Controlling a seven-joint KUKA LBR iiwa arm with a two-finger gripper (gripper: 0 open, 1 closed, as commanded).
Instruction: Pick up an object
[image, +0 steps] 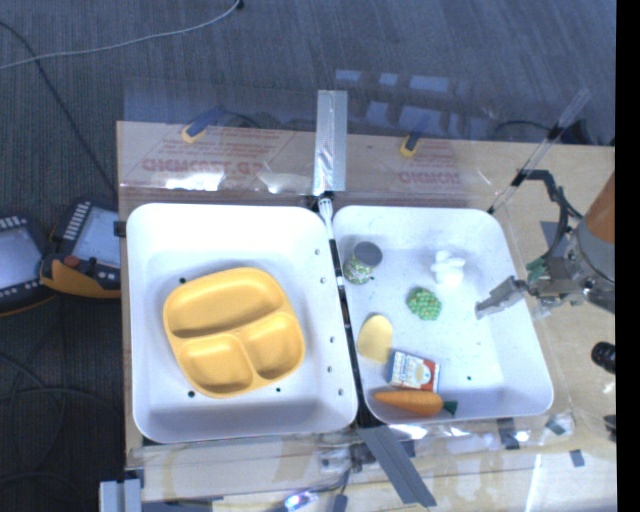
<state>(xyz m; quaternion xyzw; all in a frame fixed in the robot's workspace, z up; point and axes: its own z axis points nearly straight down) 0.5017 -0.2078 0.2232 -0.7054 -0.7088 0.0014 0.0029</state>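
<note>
Camera view puts my end effector (497, 298) at the right bin's (520, 350) right edge, carrying nothing, so I judge the pick hasn't begun. Green ball (425, 303) lies just left of it; carrot (408, 402) and small carton (412, 371) nearer the front. Yellow tray (233, 329) fills the far-left bin (150, 380).

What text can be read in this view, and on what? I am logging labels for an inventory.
Nothing can be quoted.
Red print on the board behind the bins: mirrored, too blurred to read.
Small carton in the right bin: picture label, too small to read.
</note>
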